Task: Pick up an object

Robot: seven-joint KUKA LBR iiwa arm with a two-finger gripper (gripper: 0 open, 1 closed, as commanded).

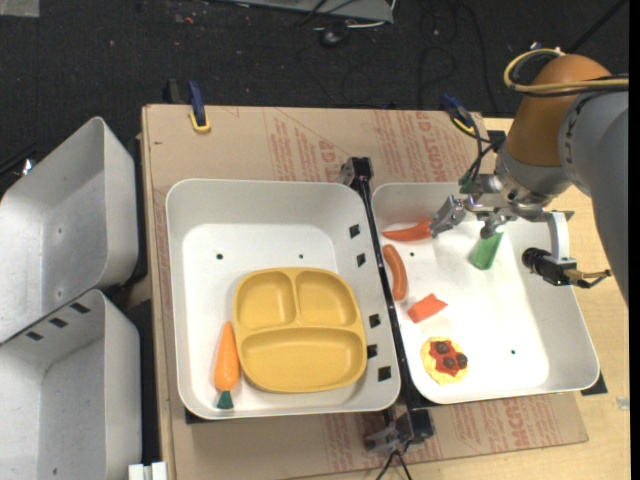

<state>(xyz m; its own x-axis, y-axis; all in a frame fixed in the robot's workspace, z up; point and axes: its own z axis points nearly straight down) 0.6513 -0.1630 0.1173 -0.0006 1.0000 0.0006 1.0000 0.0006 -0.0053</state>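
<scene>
My gripper (467,222) hangs over the back of the right bin (560,318), open with nothing between its fingers. Its left fingertip is close to a red pepper (406,233) lying near the bin's back left corner. A green block (486,251) lies tilted just under the right fingertip. Along the left wall lies an orange-red sausage (396,270), with a small orange-red wedge (427,307) to its right. A yellow pizza piece with dark toppings (445,359) sits near the front.
The left bin (200,228) holds a yellow divided plate (300,330) and an orange carrot (227,360) at the plate's left. A black divider (378,278) runs between the bins. Grey trays (60,268) stand off the bench to the left.
</scene>
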